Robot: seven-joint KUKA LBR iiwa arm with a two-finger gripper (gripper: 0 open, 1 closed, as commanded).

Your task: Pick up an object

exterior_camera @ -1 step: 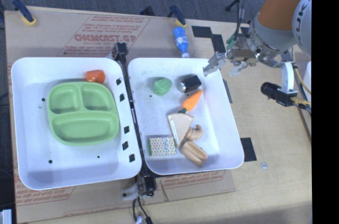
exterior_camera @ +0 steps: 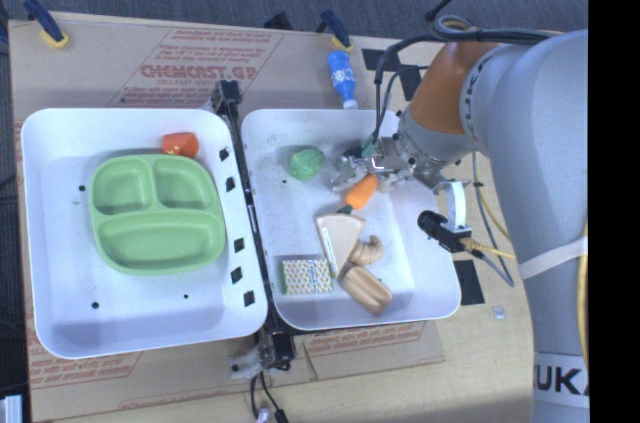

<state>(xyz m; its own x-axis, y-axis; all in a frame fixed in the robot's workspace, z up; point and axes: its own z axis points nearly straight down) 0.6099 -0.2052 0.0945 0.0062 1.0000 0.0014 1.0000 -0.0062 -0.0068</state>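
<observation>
Right bin [exterior_camera: 430, 296], near to far: a tan wooden piece [exterior_camera: 366, 289] at the near edge, a patterned square block [exterior_camera: 305, 276] beside it, then a pale wedge [exterior_camera: 340, 236] and, farther in, an orange carrot-like object [exterior_camera: 361, 192]. The hand [exterior_camera: 372, 163] sits low just beyond the orange object's far end, which lies toward the camera and slightly left of it, long axis running diagonally toward the hand. How far the hand is open cannot be told; nothing is visibly held. A green ball [exterior_camera: 306, 161] lies to its left. The left bin [exterior_camera: 50, 241] carries a green divided plate [exterior_camera: 157, 213] and an orange-red item [exterior_camera: 181, 145].
</observation>
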